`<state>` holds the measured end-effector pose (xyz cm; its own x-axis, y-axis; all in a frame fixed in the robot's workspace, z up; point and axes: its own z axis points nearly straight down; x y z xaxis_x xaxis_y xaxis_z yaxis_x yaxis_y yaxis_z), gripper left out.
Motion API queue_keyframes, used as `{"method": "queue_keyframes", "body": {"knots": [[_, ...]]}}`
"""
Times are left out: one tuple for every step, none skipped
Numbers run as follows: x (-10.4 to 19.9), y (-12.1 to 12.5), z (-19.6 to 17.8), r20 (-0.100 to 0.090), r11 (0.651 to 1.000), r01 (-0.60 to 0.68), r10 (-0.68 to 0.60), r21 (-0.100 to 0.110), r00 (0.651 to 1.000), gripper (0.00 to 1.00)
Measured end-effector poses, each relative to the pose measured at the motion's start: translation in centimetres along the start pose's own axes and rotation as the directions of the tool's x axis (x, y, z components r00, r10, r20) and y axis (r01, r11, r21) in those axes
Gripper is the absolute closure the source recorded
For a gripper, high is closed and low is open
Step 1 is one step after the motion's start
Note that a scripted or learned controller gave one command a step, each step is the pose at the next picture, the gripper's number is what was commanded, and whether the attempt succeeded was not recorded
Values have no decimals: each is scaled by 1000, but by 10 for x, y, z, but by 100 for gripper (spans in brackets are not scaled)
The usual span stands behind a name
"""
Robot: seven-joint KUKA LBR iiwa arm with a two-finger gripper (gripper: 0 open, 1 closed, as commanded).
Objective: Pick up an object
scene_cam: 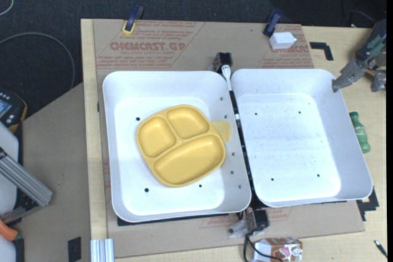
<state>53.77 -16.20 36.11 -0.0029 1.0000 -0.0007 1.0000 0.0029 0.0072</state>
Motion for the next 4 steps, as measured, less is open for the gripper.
{"method": "queue_keyframes", "body": {"knots": [[73, -46, -93, -1, 1000, 6, -6, -6, 1000, 0], [124, -57, -155, -1, 1000, 4, -4, -3, 1000, 0], [121, -56, -162, 1, 1000, -1, 1, 0, 1000, 100], [142, -58, -61, -1, 1000, -1, 1, 16, 1000, 100]]}}
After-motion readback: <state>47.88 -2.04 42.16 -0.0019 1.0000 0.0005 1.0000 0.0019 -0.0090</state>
